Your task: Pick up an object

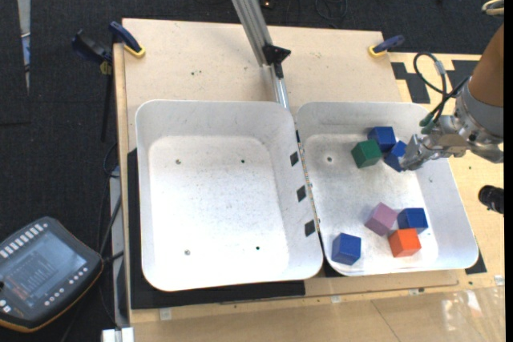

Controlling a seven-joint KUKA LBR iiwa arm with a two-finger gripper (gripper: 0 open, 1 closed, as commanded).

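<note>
Nearest the camera, off the desk's front-left corner, sits a teach pendant [36, 276] on the floor. Desk [200, 60] carries two white bins: left bin [160, 124] and right bin [449, 196], touching along the middle. All candidate objects are in the right bin. Toward its front edge: a blue cube [346, 247] near the front-left corner, then a cluster of purple cube [382, 218], red cube [404, 242] and a second blue cube [413, 219], those three touching or nearly so. Toward the back: green cube [366, 153] just beside a blue cube [382, 137], and another blue piece [394, 158] partly hidden right at the claw tip. Claw [409, 158] is down inside the right bin, reaching in from the desk's right edge, tip touching or just beside that hidden blue piece. Can't tell whether it's spread or closed, and nothing is visibly caught in it, so no confirmed hold. Task status, as a judgement: approach looks done, claw is at object level next to a target; grasp and lift are not yet shown. Everything visible rests on the bin floor. Risk: the back cubes are crowded, so closing there could nudge the green or upper blue cube instead of capturing one cleanly.
</note>
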